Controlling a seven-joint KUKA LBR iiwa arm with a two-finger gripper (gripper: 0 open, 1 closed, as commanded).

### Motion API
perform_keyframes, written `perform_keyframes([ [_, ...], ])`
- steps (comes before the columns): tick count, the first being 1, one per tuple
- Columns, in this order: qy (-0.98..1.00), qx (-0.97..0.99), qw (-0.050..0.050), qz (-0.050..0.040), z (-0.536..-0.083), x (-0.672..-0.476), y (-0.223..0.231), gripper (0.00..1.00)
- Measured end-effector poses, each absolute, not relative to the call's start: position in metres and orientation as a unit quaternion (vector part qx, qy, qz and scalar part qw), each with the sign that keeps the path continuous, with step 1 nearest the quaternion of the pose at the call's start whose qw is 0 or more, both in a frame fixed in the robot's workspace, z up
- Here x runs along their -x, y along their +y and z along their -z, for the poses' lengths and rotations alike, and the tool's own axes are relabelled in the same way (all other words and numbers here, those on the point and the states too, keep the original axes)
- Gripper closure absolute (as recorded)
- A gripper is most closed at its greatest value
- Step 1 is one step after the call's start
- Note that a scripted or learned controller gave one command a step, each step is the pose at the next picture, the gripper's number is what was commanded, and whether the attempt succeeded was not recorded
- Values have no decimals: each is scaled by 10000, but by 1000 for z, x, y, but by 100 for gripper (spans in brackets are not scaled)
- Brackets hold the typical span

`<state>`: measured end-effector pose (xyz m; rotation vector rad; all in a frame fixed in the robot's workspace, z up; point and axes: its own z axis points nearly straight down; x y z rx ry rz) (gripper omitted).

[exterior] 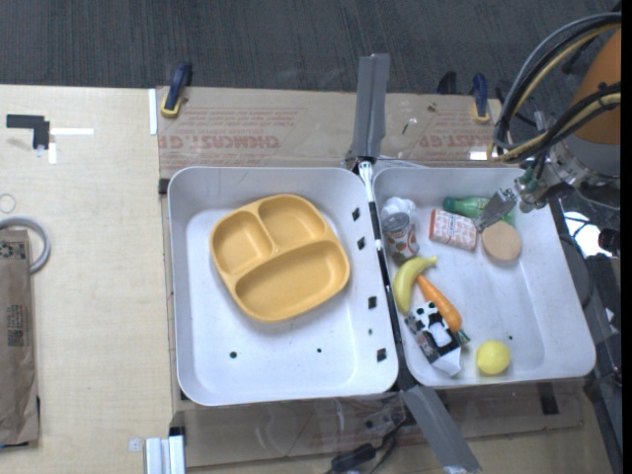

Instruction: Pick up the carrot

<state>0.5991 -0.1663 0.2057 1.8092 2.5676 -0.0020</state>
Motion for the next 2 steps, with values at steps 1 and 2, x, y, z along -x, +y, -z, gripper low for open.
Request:
perform_keyframes([
  [1,8563,-5165,-3,5,-121,-548,-130,0],
  [2,8893,-4572,119,-21,-103,-540,-106,0],
])
